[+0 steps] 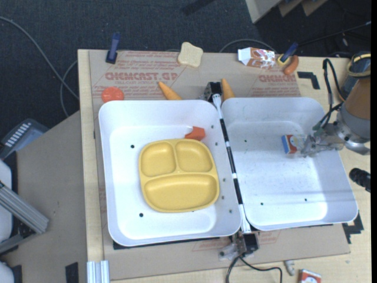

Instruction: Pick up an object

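Note:
A small blue, white and orange packet (289, 144) lies in the right bin (277, 205), towards its far right part. My gripper (307, 145) is low in that bin, right beside the packet on its right side. The grey arm with its orange band (357, 108) comes in from the right. In the left bin (118, 158) sits a yellow divided plate (178, 175), and a small orange piece (195, 132) rests just behind it.
On the cardboard behind the bins lie an orange carrot-like piece (169, 91), a round orange item (112, 94), a bread-slice toy (190, 54), a white and red packet (257, 56), a blue clip (112, 48) and another orange item (290, 65). A black clamp (214, 91) sits between the bins.

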{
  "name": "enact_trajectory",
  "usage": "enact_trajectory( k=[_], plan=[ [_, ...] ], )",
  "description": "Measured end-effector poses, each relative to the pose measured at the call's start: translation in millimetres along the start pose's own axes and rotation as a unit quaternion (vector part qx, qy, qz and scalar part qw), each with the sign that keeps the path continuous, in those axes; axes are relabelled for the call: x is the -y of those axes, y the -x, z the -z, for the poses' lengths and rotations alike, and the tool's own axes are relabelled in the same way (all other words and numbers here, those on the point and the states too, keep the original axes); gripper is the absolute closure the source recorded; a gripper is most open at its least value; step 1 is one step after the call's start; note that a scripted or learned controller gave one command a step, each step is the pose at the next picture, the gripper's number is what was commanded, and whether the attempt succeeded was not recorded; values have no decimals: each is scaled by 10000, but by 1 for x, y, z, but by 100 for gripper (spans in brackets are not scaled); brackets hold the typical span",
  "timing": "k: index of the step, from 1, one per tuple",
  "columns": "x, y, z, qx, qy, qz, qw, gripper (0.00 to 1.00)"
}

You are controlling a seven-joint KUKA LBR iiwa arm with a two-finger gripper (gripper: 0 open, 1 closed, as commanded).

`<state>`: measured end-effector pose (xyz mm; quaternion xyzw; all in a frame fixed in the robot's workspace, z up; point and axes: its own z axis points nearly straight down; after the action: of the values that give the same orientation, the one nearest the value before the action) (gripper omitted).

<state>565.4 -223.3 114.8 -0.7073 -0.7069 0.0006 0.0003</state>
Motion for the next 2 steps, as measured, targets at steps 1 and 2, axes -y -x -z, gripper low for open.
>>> enact_trajectory(
  k=[1,2],
  plan=[
    [-7,-11,37,7,20,7,10000,100],
    [-6,-11,37,5,16,6,10000,0]
  ],
)
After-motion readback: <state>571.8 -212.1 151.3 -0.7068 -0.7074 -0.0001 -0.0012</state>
